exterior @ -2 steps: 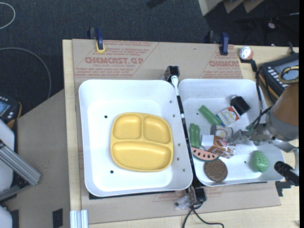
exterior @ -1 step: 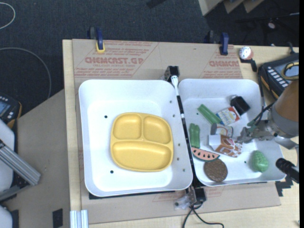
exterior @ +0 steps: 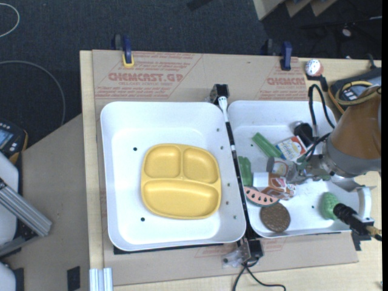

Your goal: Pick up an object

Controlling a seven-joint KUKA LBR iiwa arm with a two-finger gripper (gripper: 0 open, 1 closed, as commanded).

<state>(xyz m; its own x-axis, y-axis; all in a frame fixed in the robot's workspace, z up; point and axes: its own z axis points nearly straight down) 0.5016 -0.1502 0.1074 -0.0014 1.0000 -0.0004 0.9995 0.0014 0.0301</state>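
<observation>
The gripper [exterior: 290, 173] is low inside the right bin [exterior: 260, 111], near the middle of it, with the grey arm [exterior: 354, 144] and its orange band reaching in from 3 o'clock. Its tip is just above a pile of small things, but I cannot tell how it is set, or if it pinches something.

Directly around the tip lies a small red and white packet [exterior: 280, 183]. At 12 o'clock from the gripper there is a white and orange packet [exterior: 290, 147], and at 11 o'clock a green stick [exterior: 264, 145]. At 9 o'clock a dark green piece [exterior: 245, 170] lies near the bin wall. At 7 o'clock is a watermelon slice toy [exterior: 259, 196], and just below it a brown round cookie [exterior: 275, 217]. At 4 o'clock lies a light green object [exterior: 329, 204].

The left bin [exterior: 115, 162] holds a yellow divided plate [exterior: 180, 181] with three compartments, in its middle.
</observation>
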